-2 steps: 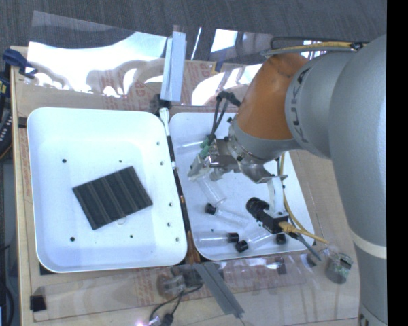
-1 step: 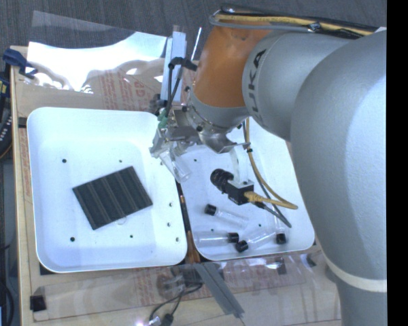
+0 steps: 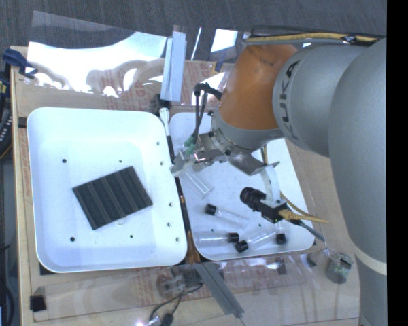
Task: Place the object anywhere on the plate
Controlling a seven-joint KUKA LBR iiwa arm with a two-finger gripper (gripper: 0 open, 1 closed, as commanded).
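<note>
A dark grey ribbed plate (image 3: pixel 112 196) lies flat in the left white bin (image 3: pixel 47 134), tilted a little. Several clear tubes with black caps lie in the right white bin (image 3: pixel 296 244): one (image 3: pixel 223 212) near the middle, one (image 3: pixel 221 238) at the front, one (image 3: pixel 264 236) further right. Another clear tube (image 3: pixel 198 182) lies just below the gripper. The gripper (image 3: pixel 188 157) hangs low over the right bin's left edge, close to the wall between the two bins. The arm's wrist covers much of it from above.
The grey and orange arm (image 3: pixel 272 94) covers the back half of the right bin. A black fitting with a yellow cable (image 3: pixel 262 204) hangs over that bin's right side. A metal bar (image 3: pixel 173 66) stands behind the gap between the bins. Clamps sit at the bench's front edge.
</note>
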